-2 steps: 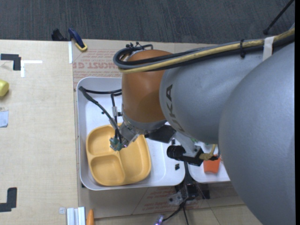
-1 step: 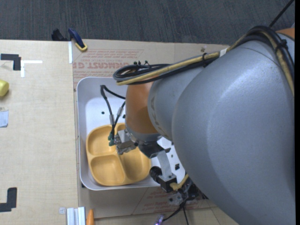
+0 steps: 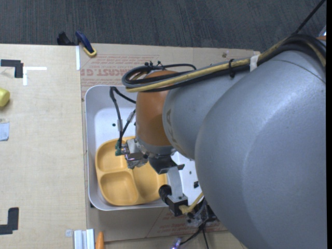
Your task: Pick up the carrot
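Pale wood bench [image 3: 41, 180] w/ dark carpet floor [image 3: 155, 12] (far edge).

Red mirrored print on the cardboard sheet [image 3: 111, 69] beneath the bins is unreadable.

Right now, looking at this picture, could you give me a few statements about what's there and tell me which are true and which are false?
1. A yellow divided tray lies in the white bin. True.
2. The tray is bright blue. False: it is yellow.
3. The arm's orange band hangs over the bin. True.
4. A carrot is clearly held in the hand. False: the hand sits over the tray, and no carrot is seen in it.
5. A yellow object lies at the left edge, outside the bin. True.
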Robot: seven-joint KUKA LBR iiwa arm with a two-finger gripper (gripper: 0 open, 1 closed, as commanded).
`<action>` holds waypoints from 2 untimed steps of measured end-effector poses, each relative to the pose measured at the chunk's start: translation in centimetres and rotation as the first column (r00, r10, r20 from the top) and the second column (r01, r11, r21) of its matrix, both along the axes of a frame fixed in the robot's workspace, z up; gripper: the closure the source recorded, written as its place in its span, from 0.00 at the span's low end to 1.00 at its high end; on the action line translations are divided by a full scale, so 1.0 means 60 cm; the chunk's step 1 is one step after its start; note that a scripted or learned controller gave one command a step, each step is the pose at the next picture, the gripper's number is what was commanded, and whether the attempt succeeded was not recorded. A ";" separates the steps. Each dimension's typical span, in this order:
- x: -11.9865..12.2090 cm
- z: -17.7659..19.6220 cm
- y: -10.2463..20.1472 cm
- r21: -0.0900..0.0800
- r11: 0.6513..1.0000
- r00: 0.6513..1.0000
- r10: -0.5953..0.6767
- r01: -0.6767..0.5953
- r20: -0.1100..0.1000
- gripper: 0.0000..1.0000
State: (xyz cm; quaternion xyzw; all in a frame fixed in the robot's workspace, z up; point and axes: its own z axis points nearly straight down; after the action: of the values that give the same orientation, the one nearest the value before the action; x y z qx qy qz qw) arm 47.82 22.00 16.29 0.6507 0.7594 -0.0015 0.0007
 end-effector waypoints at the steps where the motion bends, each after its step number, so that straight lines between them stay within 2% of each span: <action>1: 0.000 0.012 -0.020 -0.002 0.942 0.942 -0.334 0.334 0.000 1.00; 2: 0.014 -0.090 -0.011 0.006 0.971 0.971 -0.239 0.238 0.011 1.00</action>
State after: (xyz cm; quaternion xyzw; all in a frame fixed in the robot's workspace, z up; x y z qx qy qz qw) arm 48.66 21.36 10.88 0.7372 0.6757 0.0040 0.0035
